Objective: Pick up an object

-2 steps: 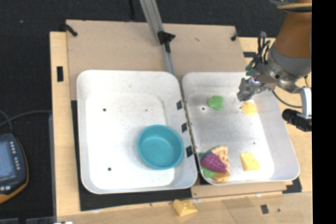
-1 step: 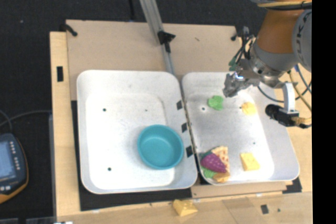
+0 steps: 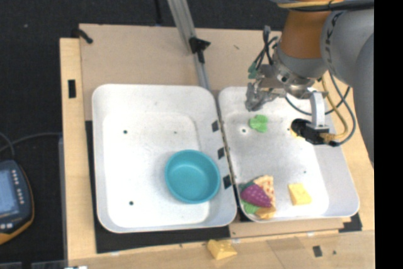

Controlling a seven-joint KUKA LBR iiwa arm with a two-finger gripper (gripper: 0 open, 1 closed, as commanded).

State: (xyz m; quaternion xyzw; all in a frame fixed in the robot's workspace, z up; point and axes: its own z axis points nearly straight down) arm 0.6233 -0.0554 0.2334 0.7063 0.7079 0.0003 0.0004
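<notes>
the arm (image 3: 327, 22) comes in from the right, grey with its orange band, and bends down over the far end of the right bin (image 3: 327, 198). its pincer (image 3: 255, 101) hangs low there, just above a small green piece (image 3: 258, 123) that lies on the bin floor near the far left corner. from where i stand the tips look dark and bunched together, and i cannot tell how they are set; nothing shows between them. the green piece sits apart from the tips, on the bin floor.

at the near end of the same bin there is a purple grape bunch (image 3: 255, 194) lying against a yellow-orange wedge (image 3: 264, 184), both close to the near left corner. a yellow block (image 3: 299, 194) sits a little to their right, on its own.

the left bin (image 3: 126, 110) holds a blue bowl (image 3: 192, 176), upright, near its right wall towards the front.

on the surface (image 3: 145, 53), in front of the bins, lies another yellow wedge (image 3: 221, 249). a grey metal pole (image 3: 179, 6) slants across the back, ending between the two bins. off to the left edge a handheld screen unit (image 3: 12, 195) rests on the dark floor.
</notes>
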